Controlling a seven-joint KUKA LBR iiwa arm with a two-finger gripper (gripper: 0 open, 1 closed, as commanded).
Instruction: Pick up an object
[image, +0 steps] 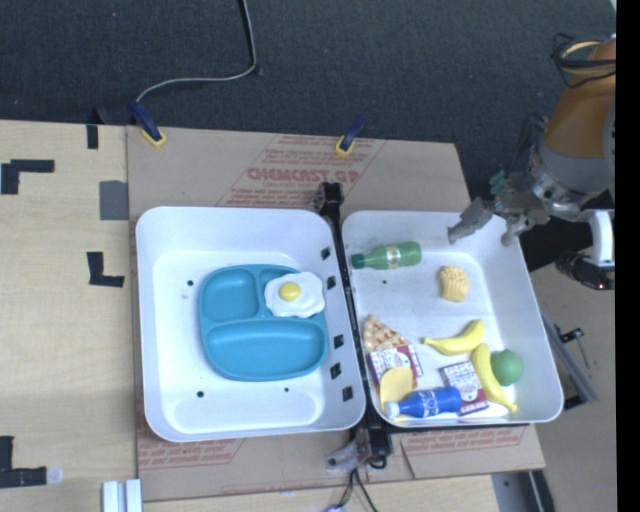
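We see left bin (165, 300) holding blue tray (262, 325), fried egg (292, 294) on tray's upper right corner. Right bin (535, 330): green bottle (386, 257) near top, waffle (379, 333), corn (454, 282), two bananas (470, 350), blue bottle (428, 404) at bottom. Gripper (487, 222) above right bin's top right edge, fingers spread, nothing between them.

One fixed camera looks down at a slant on the worktop (60, 300), far enough to frame both bins (160, 330) centrally; the arm (575, 120) enters upper right.
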